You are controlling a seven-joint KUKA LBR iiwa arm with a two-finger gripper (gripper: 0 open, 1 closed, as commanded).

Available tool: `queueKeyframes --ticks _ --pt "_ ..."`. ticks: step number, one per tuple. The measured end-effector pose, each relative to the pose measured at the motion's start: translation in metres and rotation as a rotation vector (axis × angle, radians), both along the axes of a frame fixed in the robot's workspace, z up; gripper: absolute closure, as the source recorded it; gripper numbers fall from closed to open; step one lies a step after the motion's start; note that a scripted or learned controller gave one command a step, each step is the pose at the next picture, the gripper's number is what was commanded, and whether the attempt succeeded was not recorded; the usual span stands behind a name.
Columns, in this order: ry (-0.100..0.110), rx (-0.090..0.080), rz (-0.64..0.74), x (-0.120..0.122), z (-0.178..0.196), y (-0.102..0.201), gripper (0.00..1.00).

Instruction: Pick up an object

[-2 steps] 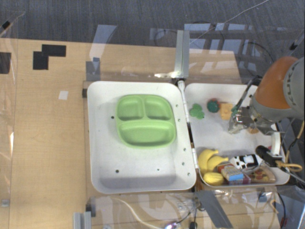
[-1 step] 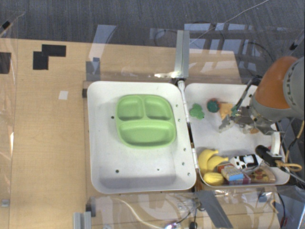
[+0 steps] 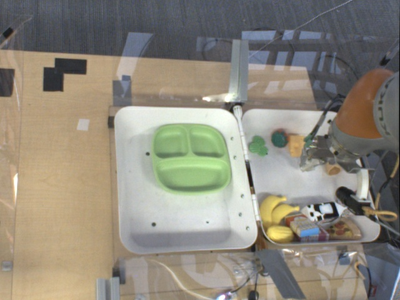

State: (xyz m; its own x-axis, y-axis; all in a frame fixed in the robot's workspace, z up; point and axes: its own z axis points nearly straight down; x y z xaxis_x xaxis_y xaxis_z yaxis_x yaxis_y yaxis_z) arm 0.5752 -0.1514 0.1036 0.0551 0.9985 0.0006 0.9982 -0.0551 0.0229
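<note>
Camera view looks down on the worktop (image 3: 56, 186): the gripper (image 3: 310, 158) hangs low in the right bin (image 3: 281, 180), beside a yellow block (image 3: 295, 146) (whether it pinches anything, I cannot tell). Bananas (image 3: 278, 216) and small packets (image 3: 322, 227) crowd that bin's near edge, their print unreadable. A green divided plate (image 3: 190, 157) sits in the left bin (image 3: 134, 186).

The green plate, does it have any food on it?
No, the green plate sits bare in the left bin; the bananas lie in the right bin.

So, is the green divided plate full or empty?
Empty. The green divided plate lies flat in the left bin, and all three compartments show bare green.
</note>
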Motion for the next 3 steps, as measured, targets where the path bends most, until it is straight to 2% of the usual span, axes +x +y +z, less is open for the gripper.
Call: queueKeyframes --ticks 1,2,3 --pt "0.000 0.000 0.000 0.000 0.000 0.000 0.00" --pt "0.016 0.000 0.082 0.016 0.044 0.028 0.00" --pt "0.006 -0.003 -0.004 0.072 -0.010 0.025 0.00"
